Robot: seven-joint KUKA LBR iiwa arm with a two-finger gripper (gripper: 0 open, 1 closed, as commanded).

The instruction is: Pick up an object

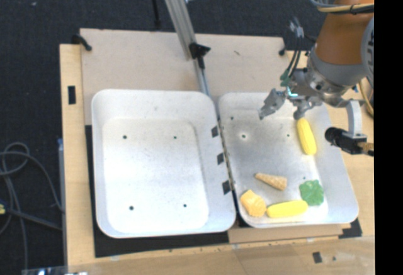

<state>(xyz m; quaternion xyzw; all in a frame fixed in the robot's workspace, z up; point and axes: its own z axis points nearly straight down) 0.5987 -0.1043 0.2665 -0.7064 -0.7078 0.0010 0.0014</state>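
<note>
Camera view gives you the hand (284, 109) hovering over the far part of the right bin (258, 141), its two fingers spread apart with nothing between them. So, as I judge it, the pick is not yet begun: no object is gripped or lifted, and every piece lies on the floor of the right bin.

You have five candidates. The corn (306, 136) lies along the right bin's outer side, just beside the hand's right finger and the closest piece to it. The cone (271, 180) lies on its side near the middle of the right bin, apart from the rest. At the near edge of the right bin sit the yellow block (253, 203) and the yellow roll (287, 209), touching or nearly so, with the green lump (311, 192) just above the roll's end.

What is left for you is the whole of it: line up over one piece, come down, close, lift. The corn looks the shortest reach, though it sits close to the right bin's wall, which may crowd one finger. The cone has open floor all round. The near-edge cluster is tight, and the fingers could nudge a neighbour there.

Beside the right bin, the left bin (157, 160) holds nothing to pick. A slanted metal rail (179, 9) rises from the tabletop (145, 60) beyond the right bin's far inner corner, clear of the hand.
</note>
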